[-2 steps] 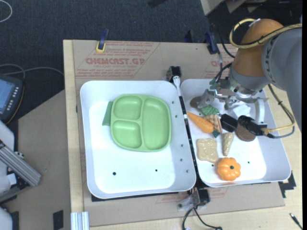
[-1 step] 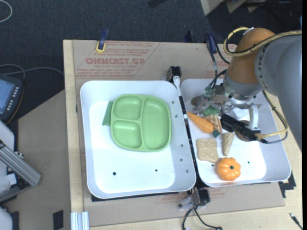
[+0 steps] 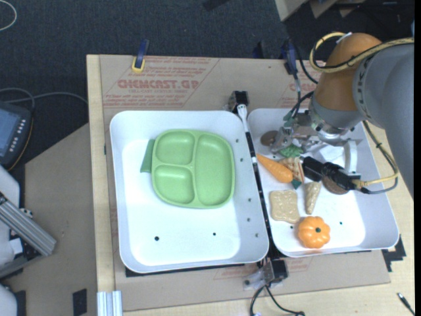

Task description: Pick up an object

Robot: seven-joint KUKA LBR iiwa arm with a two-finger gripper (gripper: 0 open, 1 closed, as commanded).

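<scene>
Gripper (image 3: 294, 145) low in right white bin (image 3: 368, 232), over orange plastic carrot (image 3: 276, 168); finger state can't tell. Green three-compartment plastic plate (image 3: 194, 168) in left white bin (image 3: 131, 229).

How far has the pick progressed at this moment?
Done: the hand is low in the right bin, over the clutter beside the carrot. In hand: nothing visibly held. Left: gripping and lifting; the cracker and pumpkin lie on the bin floor.

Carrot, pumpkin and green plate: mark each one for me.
carrot (image 3: 276, 168): camera view, middle of its orange body.
pumpkin (image 3: 312, 232): camera view, centre of its top.
green plate (image 3: 194, 168): camera view, ridge between its compartments.
</scene>
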